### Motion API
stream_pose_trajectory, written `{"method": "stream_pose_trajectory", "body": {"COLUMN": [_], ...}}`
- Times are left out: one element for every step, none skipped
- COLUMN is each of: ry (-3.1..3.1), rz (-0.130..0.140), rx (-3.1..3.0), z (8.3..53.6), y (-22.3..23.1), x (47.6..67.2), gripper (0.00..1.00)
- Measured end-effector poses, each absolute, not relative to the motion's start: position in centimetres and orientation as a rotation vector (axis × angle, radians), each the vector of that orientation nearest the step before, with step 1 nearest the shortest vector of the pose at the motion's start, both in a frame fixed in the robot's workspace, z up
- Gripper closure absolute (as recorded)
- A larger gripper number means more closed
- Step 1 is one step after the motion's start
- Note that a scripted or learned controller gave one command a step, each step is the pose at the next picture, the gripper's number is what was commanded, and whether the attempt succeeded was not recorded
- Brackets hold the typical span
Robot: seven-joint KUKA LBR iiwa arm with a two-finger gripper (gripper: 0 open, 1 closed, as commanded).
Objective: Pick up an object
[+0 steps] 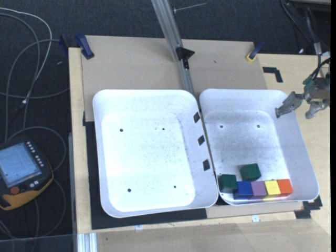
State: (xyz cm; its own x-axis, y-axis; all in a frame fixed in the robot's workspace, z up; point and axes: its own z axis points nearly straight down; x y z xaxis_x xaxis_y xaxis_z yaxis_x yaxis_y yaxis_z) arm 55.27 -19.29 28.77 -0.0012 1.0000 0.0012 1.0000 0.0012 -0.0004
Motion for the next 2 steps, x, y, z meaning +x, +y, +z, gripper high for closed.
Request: {"method": "stream_pose_trajectory", "body": {"ry": [-2.234, -2.219], "rz": [-0.01, 0.007], "rx": [-2.224, -2.213], "z": [44.3, 30.8], "y": [-16.1, -13.3], "x": [58.2, 61.7], "gripper": [0.0, 0.0]}}
